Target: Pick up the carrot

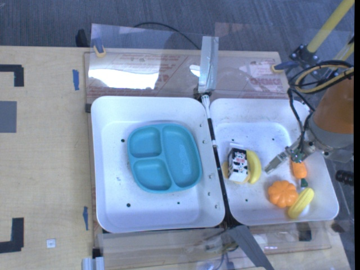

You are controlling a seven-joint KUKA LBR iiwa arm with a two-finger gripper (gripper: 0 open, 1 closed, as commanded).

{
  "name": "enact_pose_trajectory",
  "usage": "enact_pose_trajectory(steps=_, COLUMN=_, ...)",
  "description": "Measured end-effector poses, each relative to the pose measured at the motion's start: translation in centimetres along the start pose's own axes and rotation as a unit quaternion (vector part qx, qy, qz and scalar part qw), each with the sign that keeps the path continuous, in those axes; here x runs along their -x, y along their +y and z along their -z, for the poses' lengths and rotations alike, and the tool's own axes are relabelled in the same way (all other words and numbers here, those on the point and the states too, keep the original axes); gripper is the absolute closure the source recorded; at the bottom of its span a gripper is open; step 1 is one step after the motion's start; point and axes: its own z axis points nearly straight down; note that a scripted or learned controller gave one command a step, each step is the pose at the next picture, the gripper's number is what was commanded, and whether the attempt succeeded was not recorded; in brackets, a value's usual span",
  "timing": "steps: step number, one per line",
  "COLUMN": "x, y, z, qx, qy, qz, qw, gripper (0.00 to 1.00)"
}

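On the left, the wooden bench (45,151) has some black marks and bits of blue tape on it. Next comes the left white bin (107,196). In the middle of it lies a blue plate (165,157) with three parts. Just to the right, the two bins meet side by side, and a grey strip (208,63) stands up behind the place where they meet. Then comes the right white bin (253,131). Near its left side lies a small black and white toy cow (238,165), and a yellow banana (255,167) is touching it on the right. Lower and further right sits a little orange pumpkin (282,193). A second yellow banana (301,202) leans on the pumpkin's right side, close to the bin's wall. Above the pumpkin is the carrot (298,169), small and orange with a green top. It is near the right side of the right bin, standing almost straight up. The claw (288,157) is right at the carrot's top. One grey finger (275,162) sticks out to the left of the carrot, so the claw looks open, and the carrot is not clearly between the fingers. The arm (334,117), grey with an orange band, comes in from the right edge, with yellow and black cables (315,75) looped above it.
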Motion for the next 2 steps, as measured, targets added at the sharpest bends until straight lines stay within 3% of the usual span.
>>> enact_pose_trajectory(steps=1, x=2.1, y=-3.6, z=3.0, qx=0.001, qy=-0.001, qz=-0.055, qw=0.9985, gripper=0.0)
enact_pose_trajectory(steps=2, x=0.4, y=-4.6, z=-0.8, qx=0.004, qy=0.004, qz=-0.101, qw=0.9948, gripper=0.0)
